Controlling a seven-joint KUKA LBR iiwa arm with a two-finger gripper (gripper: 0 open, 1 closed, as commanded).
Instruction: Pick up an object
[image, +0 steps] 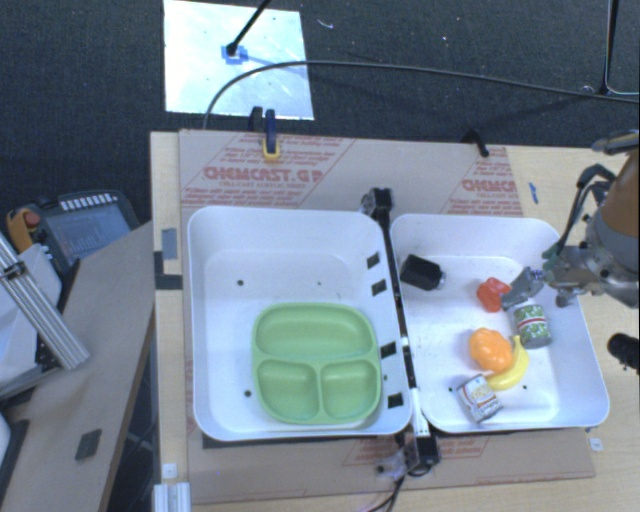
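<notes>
I see the grey two-finger gripper above the right white bin, just beside a small green-labelled can, finger state I cannot tell.

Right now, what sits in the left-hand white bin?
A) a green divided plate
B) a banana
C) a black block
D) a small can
A: the green divided plate lies in the left bin, while the banana, black block and small can are all in the right bin.

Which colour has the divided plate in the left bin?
Light green, clearest in the camera view.
</notes>
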